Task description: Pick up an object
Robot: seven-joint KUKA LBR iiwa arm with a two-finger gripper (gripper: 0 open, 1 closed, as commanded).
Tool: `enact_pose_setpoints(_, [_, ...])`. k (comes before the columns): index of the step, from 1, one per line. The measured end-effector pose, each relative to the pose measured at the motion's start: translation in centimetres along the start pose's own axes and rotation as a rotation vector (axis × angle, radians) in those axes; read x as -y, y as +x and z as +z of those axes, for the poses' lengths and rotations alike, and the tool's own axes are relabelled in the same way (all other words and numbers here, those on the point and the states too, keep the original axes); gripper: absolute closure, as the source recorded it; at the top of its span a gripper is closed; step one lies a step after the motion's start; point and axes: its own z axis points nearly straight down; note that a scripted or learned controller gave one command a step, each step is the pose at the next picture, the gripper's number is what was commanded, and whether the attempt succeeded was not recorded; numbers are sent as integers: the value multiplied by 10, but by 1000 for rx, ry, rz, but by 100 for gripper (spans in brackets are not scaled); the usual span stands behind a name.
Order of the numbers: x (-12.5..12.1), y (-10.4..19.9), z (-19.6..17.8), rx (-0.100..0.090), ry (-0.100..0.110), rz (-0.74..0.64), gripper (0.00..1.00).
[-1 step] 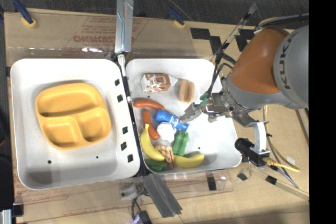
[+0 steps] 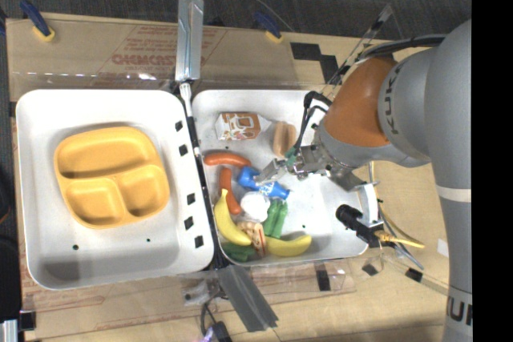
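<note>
Gripper (image 2: 276,170) hangs low over the blue toy (image 2: 255,179) in the right bin (image 2: 337,248), claw state can't tell; toy prob light, hard, slick plastic, so best pinched across its narrow middle.

- divided tray (image 2: 112,174): yellow
- bins (image 2: 48,252): white
- bananas (image 2: 228,225): yellow
- hot dog sausage (image 2: 226,159): red-orange
- carton (image 2: 238,126): white, brown print
- arm (image 2: 425,108): grey, orange band

The grey arm (image 2: 449,92) enters from the right, its orange band (image 2: 361,104) bulging above the wrist, and bends down and leftward. The gripper (image 2: 276,170) points left at a low slant, and its fingers stand slightly apart with nothing visible between them
</note>
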Motion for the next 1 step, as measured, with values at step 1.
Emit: enact_pose_setpoints(1, [-51, 31, 4, 3, -2, -48, 0])
